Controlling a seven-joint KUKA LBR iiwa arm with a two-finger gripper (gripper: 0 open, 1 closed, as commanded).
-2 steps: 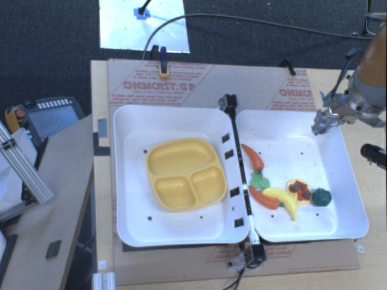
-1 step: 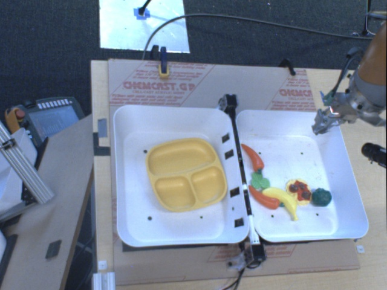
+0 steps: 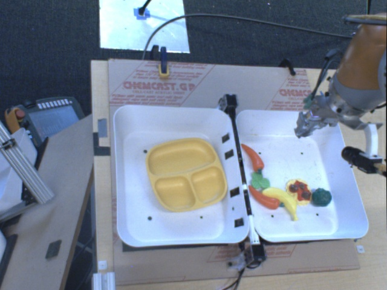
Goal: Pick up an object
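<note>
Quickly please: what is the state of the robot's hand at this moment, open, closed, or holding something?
Hand: above the right white bin, nothing seen held; open or closed cannot be told.

Two shallow white plastic bins sit side by side on the bench. In the left bin (image 3: 130, 132) lies a yellow three-compartment plastic tray (image 3: 184, 174). In the right bin (image 3: 344, 219), a red toy chilli (image 3: 253, 156) lies near the divider; nearer the front are a red toy pepper (image 3: 264, 198), a yellow toy banana (image 3: 284, 200), and a green toy broccoli (image 3: 321, 196) to their right.
</note>
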